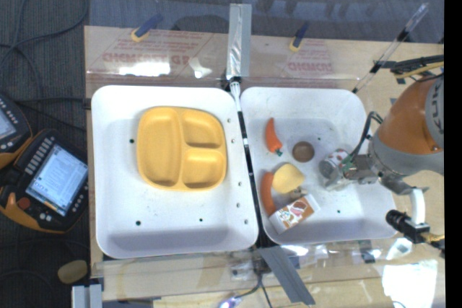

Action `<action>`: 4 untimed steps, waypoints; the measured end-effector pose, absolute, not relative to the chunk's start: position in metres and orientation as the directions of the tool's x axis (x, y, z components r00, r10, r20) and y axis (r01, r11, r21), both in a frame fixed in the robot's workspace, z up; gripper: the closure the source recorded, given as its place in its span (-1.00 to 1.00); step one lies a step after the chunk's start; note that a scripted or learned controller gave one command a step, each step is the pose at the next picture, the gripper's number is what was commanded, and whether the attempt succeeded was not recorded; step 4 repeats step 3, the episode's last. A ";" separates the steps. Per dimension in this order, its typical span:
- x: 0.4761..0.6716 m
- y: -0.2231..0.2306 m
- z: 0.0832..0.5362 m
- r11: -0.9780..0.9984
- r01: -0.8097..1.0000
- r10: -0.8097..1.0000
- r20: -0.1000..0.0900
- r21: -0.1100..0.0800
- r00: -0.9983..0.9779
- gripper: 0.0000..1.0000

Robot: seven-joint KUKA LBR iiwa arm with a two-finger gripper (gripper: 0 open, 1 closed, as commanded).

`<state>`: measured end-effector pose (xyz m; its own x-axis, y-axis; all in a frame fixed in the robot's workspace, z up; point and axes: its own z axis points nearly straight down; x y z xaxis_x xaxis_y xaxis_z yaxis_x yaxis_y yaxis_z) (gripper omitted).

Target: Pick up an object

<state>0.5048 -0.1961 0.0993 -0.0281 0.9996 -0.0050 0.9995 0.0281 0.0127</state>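
From above, the gripper (pixel 338 168) sits low in the right bin (pixel 346 101), near its right wall; whether its fingers are open or closed cannot be told. Just left lie a brown ball (pixel 303 151), carrot (pixel 272 135), yellow wedge (pixel 288 177) and small carton (pixel 294 212). The left bin (pixel 108 155) holds a yellow divided tray (pixel 180 148).
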 end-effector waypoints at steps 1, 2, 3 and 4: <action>0.493 -0.172 0.130 0.388 0.922 0.922 0.001 -0.003 -0.388 1.00; 0.508 -0.182 0.090 -0.010 1.000 1.000 0.001 0.006 0.010 1.00; 0.525 -0.172 0.090 -0.560 0.829 0.829 0.001 0.006 0.560 1.00; 0.525 -0.172 0.090 -0.560 0.829 0.829 0.001 0.006 0.560 1.00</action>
